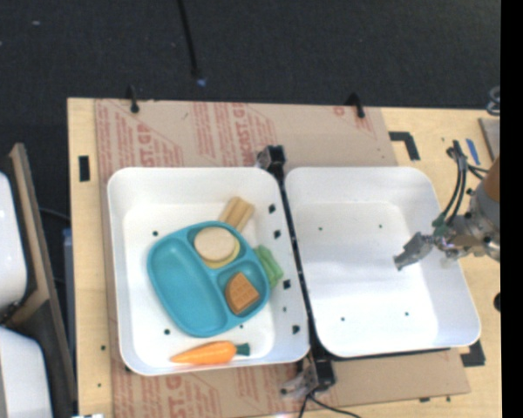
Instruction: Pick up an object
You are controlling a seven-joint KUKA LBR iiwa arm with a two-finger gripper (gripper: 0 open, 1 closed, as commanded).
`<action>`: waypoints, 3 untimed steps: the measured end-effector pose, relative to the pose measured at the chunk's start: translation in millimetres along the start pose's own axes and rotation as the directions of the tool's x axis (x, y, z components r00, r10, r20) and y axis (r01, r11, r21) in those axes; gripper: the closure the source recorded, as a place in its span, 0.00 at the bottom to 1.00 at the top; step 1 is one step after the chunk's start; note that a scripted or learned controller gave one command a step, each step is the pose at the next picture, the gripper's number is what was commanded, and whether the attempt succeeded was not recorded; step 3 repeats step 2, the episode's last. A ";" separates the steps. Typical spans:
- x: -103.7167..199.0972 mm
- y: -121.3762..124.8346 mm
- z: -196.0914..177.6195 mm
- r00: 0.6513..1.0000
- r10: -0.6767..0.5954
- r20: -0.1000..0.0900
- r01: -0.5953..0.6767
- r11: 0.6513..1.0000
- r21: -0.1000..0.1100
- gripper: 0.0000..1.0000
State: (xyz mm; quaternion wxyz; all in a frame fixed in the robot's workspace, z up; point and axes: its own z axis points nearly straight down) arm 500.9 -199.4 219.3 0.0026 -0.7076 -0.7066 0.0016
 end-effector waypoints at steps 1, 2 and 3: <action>0.2 1.5 -3.4 1.000 -0.001 0.002 0.001 1.000 -0.007 0.00; -3.3 -7.2 43.6 1.000 0.000 0.001 0.000 1.000 -0.003 0.00; -3.3 -7.2 43.6 1.000 0.000 0.001 0.000 1.000 -0.003 0.00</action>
